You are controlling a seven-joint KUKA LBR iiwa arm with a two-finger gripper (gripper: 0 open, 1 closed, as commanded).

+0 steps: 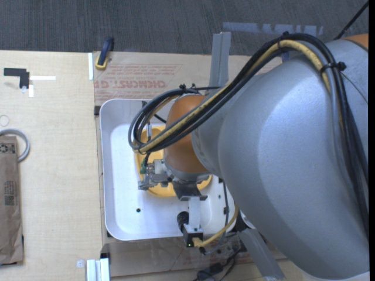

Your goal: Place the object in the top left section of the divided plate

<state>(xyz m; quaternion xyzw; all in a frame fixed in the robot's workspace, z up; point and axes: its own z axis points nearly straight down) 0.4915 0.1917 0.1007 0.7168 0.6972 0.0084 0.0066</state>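
One white bin point(117, 174) holds a yellow plate point(157, 187); the gripper point(151, 174) hangs over it, its grip impossible to tell.

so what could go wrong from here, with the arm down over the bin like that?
1. The arm hangs over the white bin and hides most of the yellow plate; the sections cannot be told apart, so a drop could land in the wrong one.
2. The claw is buried under the wrist, so a failed grasp may go unnoticed.
3. The cable loop hangs low near the plate and might snag or drag it.
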